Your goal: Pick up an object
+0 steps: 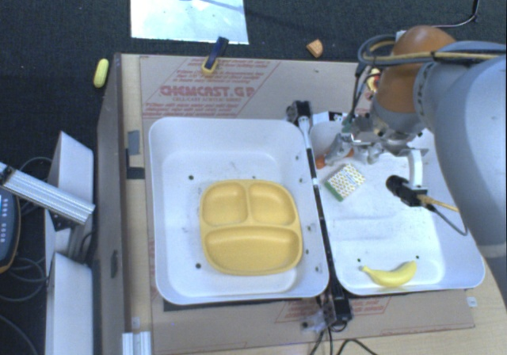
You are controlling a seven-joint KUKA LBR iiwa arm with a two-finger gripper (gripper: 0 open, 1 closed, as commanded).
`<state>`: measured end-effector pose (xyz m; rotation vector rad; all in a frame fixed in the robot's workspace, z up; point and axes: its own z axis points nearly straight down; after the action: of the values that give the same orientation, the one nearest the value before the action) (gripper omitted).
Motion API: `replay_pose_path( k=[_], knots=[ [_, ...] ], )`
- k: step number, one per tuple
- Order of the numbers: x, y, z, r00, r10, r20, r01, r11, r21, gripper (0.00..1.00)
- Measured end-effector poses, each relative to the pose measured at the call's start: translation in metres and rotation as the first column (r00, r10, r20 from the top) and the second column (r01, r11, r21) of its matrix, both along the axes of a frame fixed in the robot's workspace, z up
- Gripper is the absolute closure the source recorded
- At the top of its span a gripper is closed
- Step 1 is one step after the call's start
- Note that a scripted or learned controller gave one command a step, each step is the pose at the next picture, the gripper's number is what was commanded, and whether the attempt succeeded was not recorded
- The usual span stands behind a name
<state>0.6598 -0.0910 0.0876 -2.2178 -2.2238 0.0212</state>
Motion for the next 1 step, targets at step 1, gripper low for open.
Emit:
replay_pose_path(
  k=[1],
  knots=[
    [-0.0326,0.005,-0.003,1.0,-0.001,0.012,0.001,1.0,0.008,0.0]
  ],
)
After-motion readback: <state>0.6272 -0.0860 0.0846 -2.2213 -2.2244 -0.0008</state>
